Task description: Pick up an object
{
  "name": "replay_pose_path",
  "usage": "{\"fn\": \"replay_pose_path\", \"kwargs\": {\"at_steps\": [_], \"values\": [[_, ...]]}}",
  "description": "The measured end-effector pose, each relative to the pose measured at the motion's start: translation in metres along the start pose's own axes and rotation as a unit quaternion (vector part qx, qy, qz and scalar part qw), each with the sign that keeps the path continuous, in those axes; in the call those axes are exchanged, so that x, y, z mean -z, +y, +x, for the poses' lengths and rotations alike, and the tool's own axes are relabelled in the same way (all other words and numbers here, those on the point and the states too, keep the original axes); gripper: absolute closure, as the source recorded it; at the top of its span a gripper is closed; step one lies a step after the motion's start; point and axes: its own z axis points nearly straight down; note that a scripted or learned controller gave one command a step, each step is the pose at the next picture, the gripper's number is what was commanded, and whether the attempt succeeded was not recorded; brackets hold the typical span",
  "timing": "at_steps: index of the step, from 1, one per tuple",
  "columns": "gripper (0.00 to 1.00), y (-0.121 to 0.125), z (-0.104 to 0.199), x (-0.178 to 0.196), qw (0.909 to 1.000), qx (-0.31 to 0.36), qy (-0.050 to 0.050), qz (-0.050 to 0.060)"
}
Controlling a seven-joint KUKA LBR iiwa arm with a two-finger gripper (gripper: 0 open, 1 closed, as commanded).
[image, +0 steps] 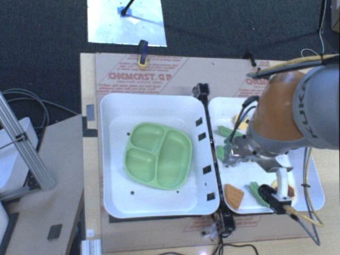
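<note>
The pickable stuff is all in the right bin (313,193), right-centre of the frame. There's an orange wedge-shaped piece (233,195) near the bin's lower left corner, a green object (258,191) just right of it, and another green bit (225,130) higher up by the left wall, with something yellowish (242,124) near it, half hidden by the arm. Can't tell what any of them are exactly.

The gripper (229,154) sits low over the left side of that bin, just below the upper green bit and above the orange wedge. It's too small and cluttered with cables to make out, so I can't tell whether it's spread or pinching, and I don't see anything clearly in it.

The left bin (114,116) holds a green divided plate (158,155), well apart from the action.

My take: the tricky part is the bin wall. Anything hugging that left edge is hard to straddle, so I'd go for the orange wedge, come straight down centred on it, and lift slowly before swinging away.
</note>
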Motion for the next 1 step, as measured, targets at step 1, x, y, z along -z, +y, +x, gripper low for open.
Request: {"fn": "replay_pose_path", "kwargs": {"at_steps": [1], "values": [[1.00, -0.0063, 0.0531, 0.0006, 1.0000, 0.008, 0.003, -0.001]]}}
